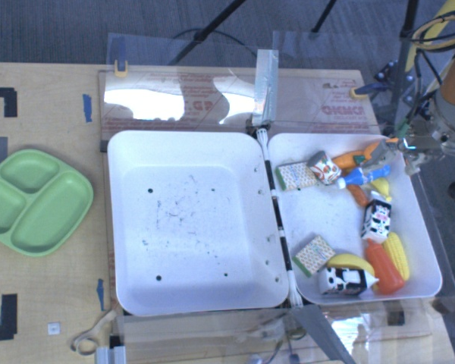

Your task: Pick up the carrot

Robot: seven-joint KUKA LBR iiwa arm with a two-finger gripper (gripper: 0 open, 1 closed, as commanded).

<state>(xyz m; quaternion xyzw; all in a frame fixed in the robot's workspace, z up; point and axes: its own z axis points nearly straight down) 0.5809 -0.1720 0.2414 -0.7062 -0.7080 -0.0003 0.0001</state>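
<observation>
The carrot [354, 158] lies in the right bin [428, 275], near its far edge, an orange tapered piece pointing toward the gripper [406, 149] and lying just beside a small round toy [324, 169] and a blue piece [362, 177]. Nothing suggests it has been lifted: it rests among the other toys, so the pick looks not yet done, with the approach, the grasp and the lift all to come. The arm enters at the right edge of the camera view, its wrist low over the bin's far right corner, the gripper close to the carrot's thicker end. Whether it touches the carrot cannot be told, and whether the jaws are spread or pressed together cannot be told either, since that part is small and cluttered. The left bin [136, 158] sits beside it, and a green divided plate [38, 202] rests well apart on the bench [45, 82].
</observation>
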